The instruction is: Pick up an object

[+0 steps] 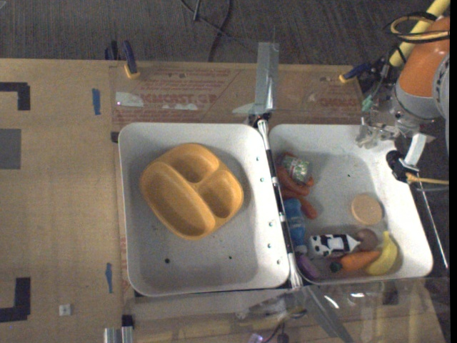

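My gripper hangs over the far right corner of the right bin, apart from every object; whether it is open or shut is not visible. The right bin holds a tan round disc, a yellow banana, an orange carrot, a black-and-white cow toy, a blue item, a green and silver item lying on orange pieces, and a purple item. The left bin holds a yellow divided plate.
The grey arm with its orange band enters at the upper right. A metal bar stands behind the seam between the bins. Clamps and blue tape marks sit on the cardboard bench top.
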